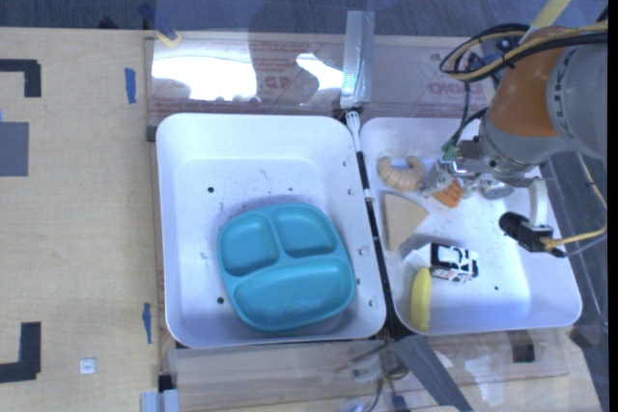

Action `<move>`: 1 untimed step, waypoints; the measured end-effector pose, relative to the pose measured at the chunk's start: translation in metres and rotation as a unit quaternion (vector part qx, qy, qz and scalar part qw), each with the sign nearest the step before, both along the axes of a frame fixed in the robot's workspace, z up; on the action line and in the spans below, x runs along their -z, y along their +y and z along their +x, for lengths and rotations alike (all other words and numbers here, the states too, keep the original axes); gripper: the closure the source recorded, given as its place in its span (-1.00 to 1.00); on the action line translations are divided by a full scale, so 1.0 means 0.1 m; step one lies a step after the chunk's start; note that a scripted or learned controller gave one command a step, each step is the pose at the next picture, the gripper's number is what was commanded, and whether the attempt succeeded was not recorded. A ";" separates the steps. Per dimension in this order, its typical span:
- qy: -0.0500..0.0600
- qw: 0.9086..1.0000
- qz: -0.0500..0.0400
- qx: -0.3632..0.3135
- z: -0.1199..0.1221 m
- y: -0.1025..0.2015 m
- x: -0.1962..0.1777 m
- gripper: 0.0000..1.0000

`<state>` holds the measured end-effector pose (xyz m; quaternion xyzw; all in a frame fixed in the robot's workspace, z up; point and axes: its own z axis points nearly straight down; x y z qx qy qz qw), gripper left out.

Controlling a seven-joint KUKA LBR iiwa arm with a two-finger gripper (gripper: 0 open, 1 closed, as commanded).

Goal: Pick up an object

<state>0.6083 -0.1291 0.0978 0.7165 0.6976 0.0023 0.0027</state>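
Note:
My gripper [452,175] is low in the back of the right bin [550,299], below the arm's orange band. A small orange object [448,197] lies right at its tip; whether it is held cannot be seen. A tan, lumpy croissant-like piece [400,172] lies just left of the gripper. A tan wedge [403,218] rests by the bin's left wall. In front of them are a black-and-white toy car [453,261] and a yellow banana-shaped object [421,297].
The left bin [183,159] holds a teal divided plate [284,265] towards its front. A black connector on a yellow cable [526,232] hangs over the right bin's right side. A metal post [356,63] stands behind the divider between the bins.

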 end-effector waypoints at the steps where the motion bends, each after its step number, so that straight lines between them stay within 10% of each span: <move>1: -0.003 0.999 0.001 -0.043 0.42 0.58 -0.93 1.00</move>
